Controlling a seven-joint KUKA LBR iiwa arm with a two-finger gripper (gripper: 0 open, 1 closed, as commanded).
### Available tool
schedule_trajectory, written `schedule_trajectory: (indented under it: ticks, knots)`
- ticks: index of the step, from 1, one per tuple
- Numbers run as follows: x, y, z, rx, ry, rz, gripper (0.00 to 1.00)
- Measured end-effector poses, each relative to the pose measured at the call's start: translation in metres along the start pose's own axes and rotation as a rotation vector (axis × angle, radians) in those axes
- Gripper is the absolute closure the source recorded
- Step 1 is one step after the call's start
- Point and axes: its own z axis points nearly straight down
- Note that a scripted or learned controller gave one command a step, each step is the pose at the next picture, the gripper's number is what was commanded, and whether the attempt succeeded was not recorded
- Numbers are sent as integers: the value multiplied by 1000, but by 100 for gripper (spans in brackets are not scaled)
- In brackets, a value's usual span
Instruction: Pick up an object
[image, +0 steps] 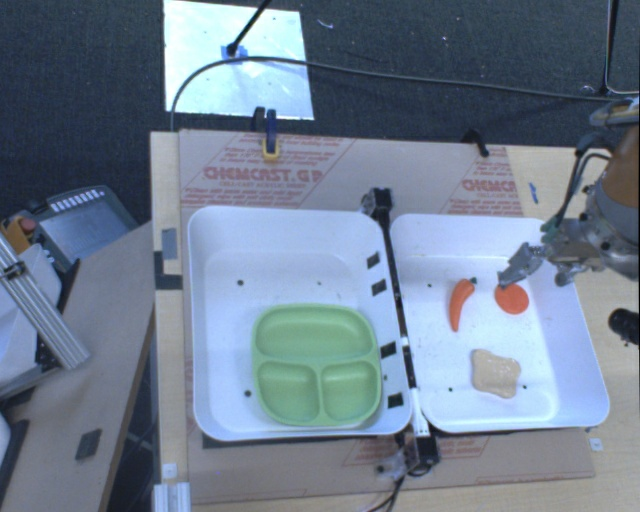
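So in the camera view, two shallow white bins are sitting side by side on the surface (170, 300), with a cardboard sheet (330, 165) lying under them. The left bin (215, 260) is holding a green divided plate (317, 364), parked toward its near edge. The right bin (570, 400) is carrying three things: an orange carrot-shaped piece (459, 301) lying near the middle, a round orange-red slice (512, 300) just beside it toward the bin's right edge, and a beige lumpy piece (496, 373) sitting closer to the near edge, apart from the other two.

The arm (615, 200) is reaching in from the right, and the end effector (520, 268) is hanging over the right bin, tilted, with its tip right at the upper edge of the orange-red slice. Can't tell whether it's touching the slice, and honestly I can't tell its state either. Nothing is showing gripped in it.
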Motion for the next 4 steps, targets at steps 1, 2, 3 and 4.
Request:
schedule_trajectory:
  ticks: [1,2,3,4]
  knots:
    - [0,2,-5,-10,-2,-2,0]
    - [5,1,56,-5,-1,0,0]
    - [12,-2,101,-7,-1,0,0]
    - [14,-1,164,-6,-1,0,0]
